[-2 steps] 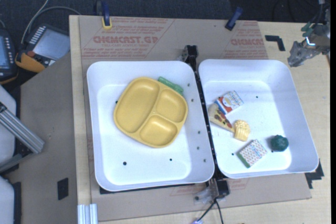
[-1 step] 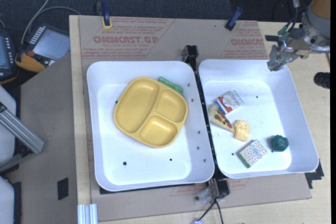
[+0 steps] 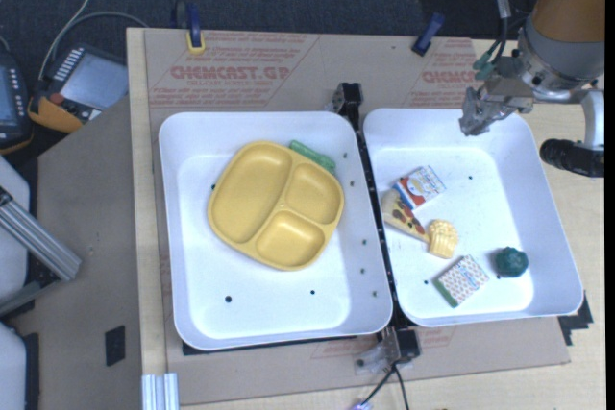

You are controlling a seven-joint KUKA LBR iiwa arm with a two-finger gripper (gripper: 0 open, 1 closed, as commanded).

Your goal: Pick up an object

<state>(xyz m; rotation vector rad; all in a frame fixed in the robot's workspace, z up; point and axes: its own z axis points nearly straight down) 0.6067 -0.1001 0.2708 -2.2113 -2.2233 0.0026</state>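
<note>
On my left the left bin [image 3: 183, 235] holds a yellow divided plate [image 3: 276, 204], with a green thing [image 3: 312, 154] poking out from behind its far edge. Across the divider, the right bin [image 3: 548, 206] has the pickable bits: a small red, white and blue packet [image 3: 419, 184], a yellowish piece [image 3: 442, 237] just below it, a patterned green-edged sponge [image 3: 462, 280], and a dark green lump [image 3: 510, 261] near the right wall. The gripper [image 3: 478, 115] hangs over that bin's far edge, well apart from all of them — nothing sits between its fingers, though I can't tell if they're spread or closed. I judge this the approach step: next I need it brought forward and down over one item. The board [image 3: 231, 67] reads roughly "CHEMCAST GP" in red; the packet's print is too small to read
</note>
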